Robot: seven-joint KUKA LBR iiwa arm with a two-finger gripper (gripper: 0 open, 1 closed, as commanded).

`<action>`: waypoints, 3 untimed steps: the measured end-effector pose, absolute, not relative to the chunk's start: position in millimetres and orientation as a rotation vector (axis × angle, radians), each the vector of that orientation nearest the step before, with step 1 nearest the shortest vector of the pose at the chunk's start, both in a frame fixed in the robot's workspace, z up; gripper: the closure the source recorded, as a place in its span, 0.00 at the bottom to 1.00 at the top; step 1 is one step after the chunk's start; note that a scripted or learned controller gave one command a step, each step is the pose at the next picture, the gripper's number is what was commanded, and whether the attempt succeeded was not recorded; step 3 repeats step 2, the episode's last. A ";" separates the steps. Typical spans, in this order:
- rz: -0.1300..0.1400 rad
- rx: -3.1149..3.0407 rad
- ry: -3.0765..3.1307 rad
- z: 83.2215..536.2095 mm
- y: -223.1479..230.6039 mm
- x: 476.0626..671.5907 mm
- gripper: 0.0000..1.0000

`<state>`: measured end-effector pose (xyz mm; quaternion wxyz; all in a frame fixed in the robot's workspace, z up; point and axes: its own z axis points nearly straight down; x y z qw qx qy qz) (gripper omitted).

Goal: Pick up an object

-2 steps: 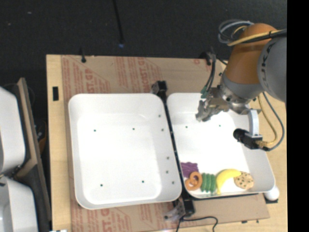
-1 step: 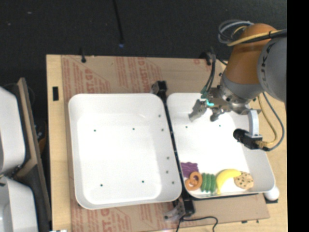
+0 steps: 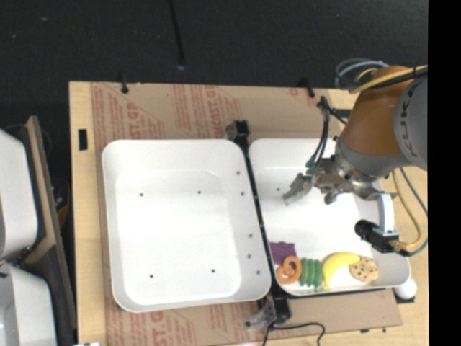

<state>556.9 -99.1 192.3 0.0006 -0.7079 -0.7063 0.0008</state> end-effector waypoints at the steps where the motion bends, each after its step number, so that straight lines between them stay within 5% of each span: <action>1: 0.003 -2.237 -2.203 158.1 -109.1 545.1 0.00; 3: -0.005 -2.277 -2.168 202.8 -87.7 535.3 0.00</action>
